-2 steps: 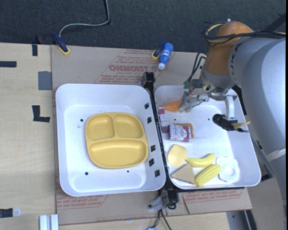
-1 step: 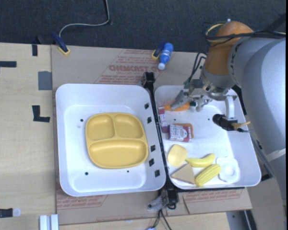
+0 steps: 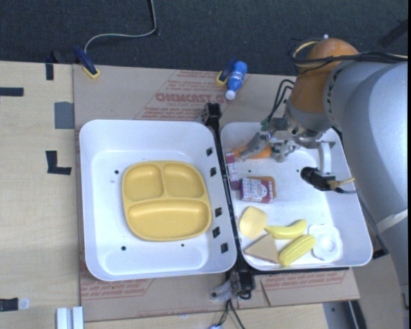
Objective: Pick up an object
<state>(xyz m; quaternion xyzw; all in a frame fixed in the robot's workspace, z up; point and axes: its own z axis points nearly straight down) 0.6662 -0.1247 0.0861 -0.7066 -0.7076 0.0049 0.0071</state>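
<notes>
Orange object (image 3: 259,153): right bin (image 3: 342,184), upper left, under end effector (image 3: 277,144).
End effector state: cannot tell.
Left bin (image 3: 96,184): yellow divided plate (image 3: 166,201).

Red lettering "CHEMCAST" on the brown cardboard sheet (image 3: 166,98) under the bins, other print there illegible

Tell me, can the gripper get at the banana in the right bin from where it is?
Probably yes. The banana lies uncovered at the bin's near end, with only the corn cob touching it; the gripper hovers at the far end.
</notes>
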